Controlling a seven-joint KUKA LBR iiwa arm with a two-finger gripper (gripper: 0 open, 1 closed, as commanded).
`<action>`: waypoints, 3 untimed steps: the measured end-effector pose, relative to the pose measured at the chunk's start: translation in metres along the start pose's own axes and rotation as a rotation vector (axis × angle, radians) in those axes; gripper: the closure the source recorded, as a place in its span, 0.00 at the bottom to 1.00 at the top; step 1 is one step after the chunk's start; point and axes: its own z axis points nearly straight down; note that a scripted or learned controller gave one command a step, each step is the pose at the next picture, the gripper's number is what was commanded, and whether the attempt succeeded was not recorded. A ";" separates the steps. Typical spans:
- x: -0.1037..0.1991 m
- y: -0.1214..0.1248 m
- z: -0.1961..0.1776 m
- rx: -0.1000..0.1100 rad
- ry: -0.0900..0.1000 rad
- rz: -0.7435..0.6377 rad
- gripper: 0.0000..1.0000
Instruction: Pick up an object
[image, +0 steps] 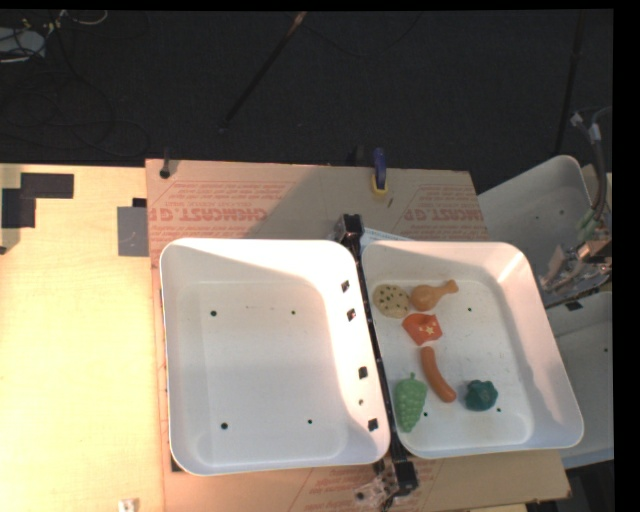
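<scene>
Six toy foods lie in the right bin (520, 265): cookie (390, 297), drumstick (434, 293), tomato (423, 327), sausage (437, 374), grapes (409, 402), broccoli (480, 395). The left bin (180, 300) adjoins it mid-desk. At the desk's right edge, whether the jaws are clenched is impossible to tell.

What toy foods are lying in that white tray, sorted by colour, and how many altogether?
Green: 2, the grape bunch and the dark green broccoli
Orange: 2, the chicken drumstick and the sausage
Red: 1, the red piece
Tan: 1, the speckled cookie
Total: 6, all in the right bin
</scene>
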 end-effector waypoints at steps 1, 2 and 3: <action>-0.003 0.016 0.157 0.034 0.007 0.004 1.00; -0.053 -0.035 0.251 0.031 0.005 0.010 1.00; -0.025 -0.024 0.077 0.002 -0.001 0.001 1.00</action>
